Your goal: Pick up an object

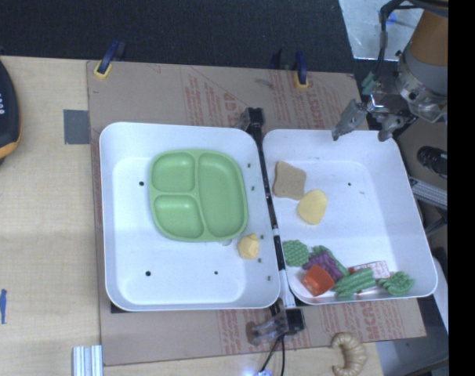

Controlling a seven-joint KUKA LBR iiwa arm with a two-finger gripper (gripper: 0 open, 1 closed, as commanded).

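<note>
Here, in the camera view, the gripper (368,122) hangs at about two o'clock, over the far rim of the right bin (394,178). Its two fingers are spread wide, one tip (343,126) toward nine o'clock and the other toward three, and there is nothing between them; they touch no object.

In the right bin, a tan bread slice (288,180) lies near the left wall, with a yellow chip (312,207) just beside it at five o'clock. At the bin's six o'clock corner sits a cluster of toy food: a green piece (295,251), purple grapes (325,258), a red piece (317,280), green beans (353,282) and a green leaf (397,282).

The left bin (128,280) bears a green divided plate (198,194), and a small yellow piece (248,247) lies just beside the plate at five o'clock.

A tan curled thing (349,354) rests on the bench at six o'clock, outside both bins.
</note>
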